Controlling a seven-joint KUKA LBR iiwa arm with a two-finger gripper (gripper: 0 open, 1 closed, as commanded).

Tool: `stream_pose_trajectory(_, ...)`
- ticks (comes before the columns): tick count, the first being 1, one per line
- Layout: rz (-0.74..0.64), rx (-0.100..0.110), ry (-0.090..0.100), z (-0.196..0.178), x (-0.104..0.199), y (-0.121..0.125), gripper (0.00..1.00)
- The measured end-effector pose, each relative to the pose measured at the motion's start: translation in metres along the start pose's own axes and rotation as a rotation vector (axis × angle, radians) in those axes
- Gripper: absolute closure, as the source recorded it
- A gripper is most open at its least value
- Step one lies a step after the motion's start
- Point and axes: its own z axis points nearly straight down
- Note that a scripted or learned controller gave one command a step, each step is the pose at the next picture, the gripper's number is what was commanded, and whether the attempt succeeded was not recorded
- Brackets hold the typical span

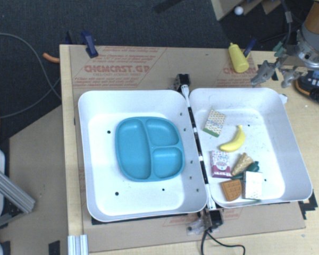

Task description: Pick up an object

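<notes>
Bins (pixel 95 116): white plastic, smooth, slightly glossy, the right one speckled with dark marks; tray (pixel 149 147): blue plastic, smooth, satin finish; banana (pixel 233 140): yellow plastic look, smooth, glossy; bench (pixel 122 65): tan board, matt, printed in red lettering; bottle (pixel 237 58): yellow plastic, smooth; gripper (pixel 274 70): grey metal, dull sheen; floor (pixel 42 15): dark carpet, rough, matt; packets (pixel 215 122): printed card or paper, matt; cracker (pixel 231 189): brown, rough, matt.

even, soft light; mild blur
</notes>
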Motion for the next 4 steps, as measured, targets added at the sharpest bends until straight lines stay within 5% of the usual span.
stream_pose_trajectory(1, 0.001, 0.005, 0.002, 0.111, 0.03, -0.059, 0.0)
stream_pose_trajectory(2, 0.001, 0.003, 0.001, 0.171, 0.037, -0.072, 0.0)
stream_pose_trajectory(3, 0.001, 0.0, 0.001, 0.16, 0.037, -0.071, 1.0)
stream_pose_trajectory(4, -0.001, -0.001, 0.001, 0.069, 0.112, -0.074, 1.0)
